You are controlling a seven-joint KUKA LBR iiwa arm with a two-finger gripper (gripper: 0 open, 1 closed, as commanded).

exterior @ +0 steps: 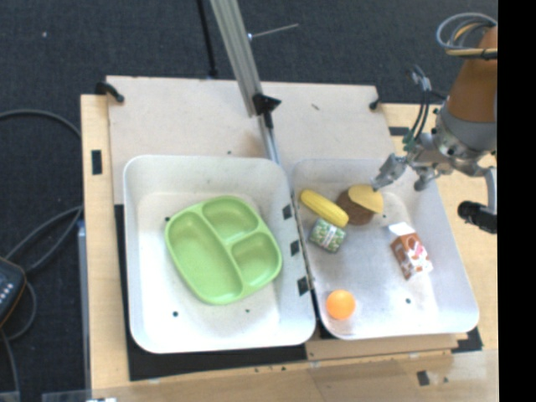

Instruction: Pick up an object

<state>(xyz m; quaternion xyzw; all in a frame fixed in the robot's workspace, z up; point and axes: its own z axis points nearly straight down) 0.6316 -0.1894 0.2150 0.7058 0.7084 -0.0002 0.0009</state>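
Jaws spread, empty, above right bin (435, 224)

Robotics lab: plywood table (209, 115) on dark carpet (84, 23), aluminium camera pole (234, 40), loose cables (33, 224), two white bins (142, 182).

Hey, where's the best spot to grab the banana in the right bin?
Probably the banana's middle, from straight above, fingers across its narrow width. It lies flat and slanted, with the small can close below and the brown-and-yellow object at its right.
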